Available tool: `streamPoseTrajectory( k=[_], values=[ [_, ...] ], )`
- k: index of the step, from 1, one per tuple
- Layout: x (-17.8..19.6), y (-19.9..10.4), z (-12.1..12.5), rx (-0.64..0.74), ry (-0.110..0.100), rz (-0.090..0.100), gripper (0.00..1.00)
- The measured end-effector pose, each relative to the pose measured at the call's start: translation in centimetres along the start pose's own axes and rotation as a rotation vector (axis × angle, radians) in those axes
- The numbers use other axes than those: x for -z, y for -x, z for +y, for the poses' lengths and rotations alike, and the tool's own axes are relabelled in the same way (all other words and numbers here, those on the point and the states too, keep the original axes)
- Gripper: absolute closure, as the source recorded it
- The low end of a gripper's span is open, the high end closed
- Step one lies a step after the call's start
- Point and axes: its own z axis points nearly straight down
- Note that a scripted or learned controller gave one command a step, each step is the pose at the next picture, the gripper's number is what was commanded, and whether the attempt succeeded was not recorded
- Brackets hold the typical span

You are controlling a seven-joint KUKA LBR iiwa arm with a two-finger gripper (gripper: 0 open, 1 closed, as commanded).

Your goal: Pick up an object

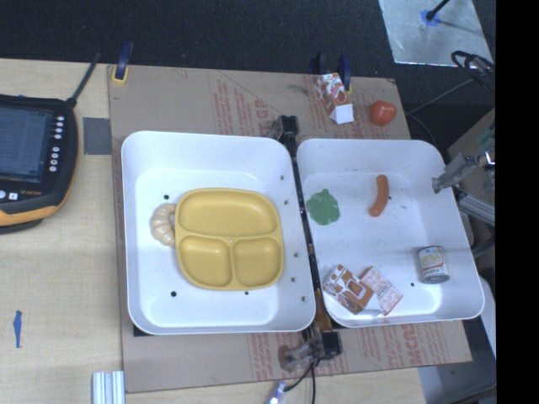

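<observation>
We see two shallow white bins side by side on a brown cardboard sheet point(210, 99). The left bin point(143, 301) holds a yellow divided plate point(227, 236) with three compartments, and a pale pastry-like piece point(162, 223) sits touching the plate's left edge, partly tucked against it.

The right bin point(455, 297) carries the loose objects. A green lump point(322, 207) lies near the wall shared with the left bin. Just to its right, apart from it, an orange sausage-shaped piece point(380, 195) stands roughly upright in the view. A small tin can point(433, 264) lies near the bin's right wall. Along the near wall, two small printed packets point(362, 289) lie touching one another, one overlapping the other.

At the right edge we catch a grey part of the arm's end, the gripper point(459, 172), over the right bin's far right rim. We cannot tell how it is set, and nothing shows in its grasp. The sausage piece is the nearest object to it, with bare bin floor between them.

Beyond the bins, on the cardboard, stand a small printed carton point(333, 96) and a red tomato-like object point(383, 113). A control pendant point(34, 158) with an orange rim rests on the bench at far left.
</observation>
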Motion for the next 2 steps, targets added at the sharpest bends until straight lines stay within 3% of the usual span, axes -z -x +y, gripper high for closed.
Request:
streamPoseTrajectory(
  k=[1,2],
  values=[
    [-11.6,0.2,-1.3,0.001,-0.002,0.000,0.00],
    [-20.0,0.2,-5.1,0.001,-0.001,0.001,0.00]
  ],
)
